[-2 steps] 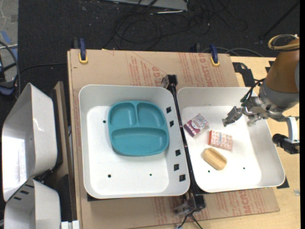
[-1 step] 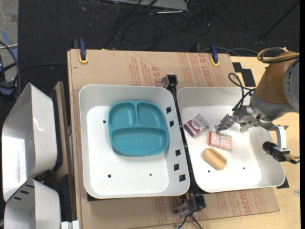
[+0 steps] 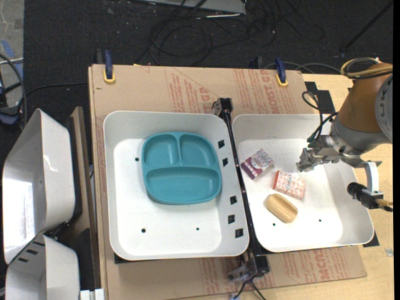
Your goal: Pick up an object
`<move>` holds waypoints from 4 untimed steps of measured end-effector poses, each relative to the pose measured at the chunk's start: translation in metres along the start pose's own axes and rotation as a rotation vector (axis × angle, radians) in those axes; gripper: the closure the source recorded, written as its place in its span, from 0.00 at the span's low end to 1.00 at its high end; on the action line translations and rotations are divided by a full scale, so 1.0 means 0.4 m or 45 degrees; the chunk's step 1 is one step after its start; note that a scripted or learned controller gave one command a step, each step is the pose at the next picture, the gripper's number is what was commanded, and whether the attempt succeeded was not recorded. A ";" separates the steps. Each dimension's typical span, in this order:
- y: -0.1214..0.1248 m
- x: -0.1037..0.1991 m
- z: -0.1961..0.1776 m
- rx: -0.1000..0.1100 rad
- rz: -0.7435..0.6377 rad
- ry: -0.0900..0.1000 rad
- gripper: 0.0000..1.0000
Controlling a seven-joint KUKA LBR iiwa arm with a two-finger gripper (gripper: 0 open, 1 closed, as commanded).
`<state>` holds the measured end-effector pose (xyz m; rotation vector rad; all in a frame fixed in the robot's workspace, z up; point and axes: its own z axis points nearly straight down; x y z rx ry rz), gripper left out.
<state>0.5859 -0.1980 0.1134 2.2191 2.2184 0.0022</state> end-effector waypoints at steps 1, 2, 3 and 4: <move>0.016 0.007 -0.157 -0.005 -0.005 -0.001 1.00; 0.021 0.006 -0.292 -0.005 -0.005 -0.002 1.00; 0.025 0.005 -0.397 -0.004 -0.006 -0.001 1.00; 0.006 0.119 -0.361 0.007 -0.009 0.004 1.00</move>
